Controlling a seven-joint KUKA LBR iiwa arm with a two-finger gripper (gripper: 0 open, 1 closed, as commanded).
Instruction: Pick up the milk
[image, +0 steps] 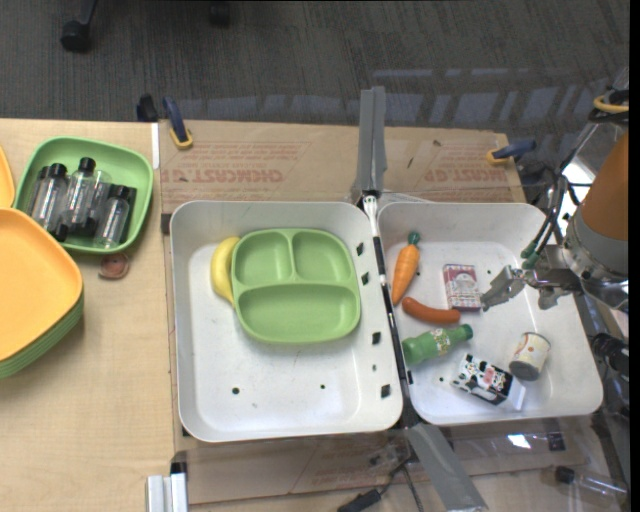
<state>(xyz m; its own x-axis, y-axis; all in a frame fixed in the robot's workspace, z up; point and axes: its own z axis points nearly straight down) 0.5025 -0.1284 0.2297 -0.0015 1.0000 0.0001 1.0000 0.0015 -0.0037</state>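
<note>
Cardboard (300, 165) under the bins reads "CHEMCRZT" mirrored; milk (484, 380) label illegible; hand (503, 287) open wide, holding nothing.

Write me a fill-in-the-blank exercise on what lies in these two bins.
1. The green divided plate lies in the ____ bin.
2. The carrot lies in the ____ bin.
3. The thing half tucked under the plate's left edge is a yellow ____.
4. The bottle beside the sausage is coloured ____.

Missing words: left; right; banana; green
</note>
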